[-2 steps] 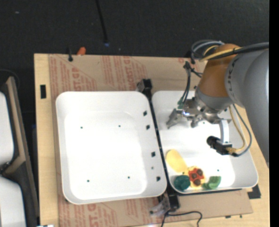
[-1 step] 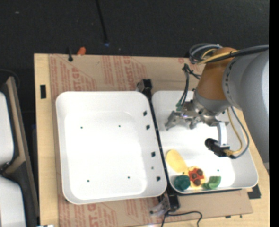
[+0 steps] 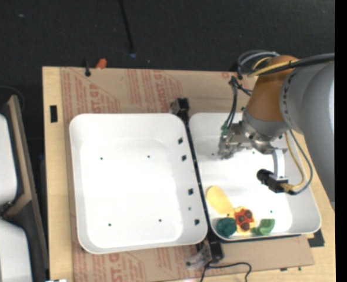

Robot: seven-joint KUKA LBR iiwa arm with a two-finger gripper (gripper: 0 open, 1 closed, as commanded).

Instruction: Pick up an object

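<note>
Half-hidden claw (image 3: 225,150), fingertips indistinct, right bin (image 3: 306,216)

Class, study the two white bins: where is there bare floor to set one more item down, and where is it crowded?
The left bin has bare floor from wall to wall. In the right bin, the near corner is crowded with the yellow item, teal item, red item and green item; the claw hangs over its far part.

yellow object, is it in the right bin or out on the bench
In the bin. The yellow object lies on the right bin floor near the divider, just above the teal, red and green pieces; the gripper is apart from it.
</note>
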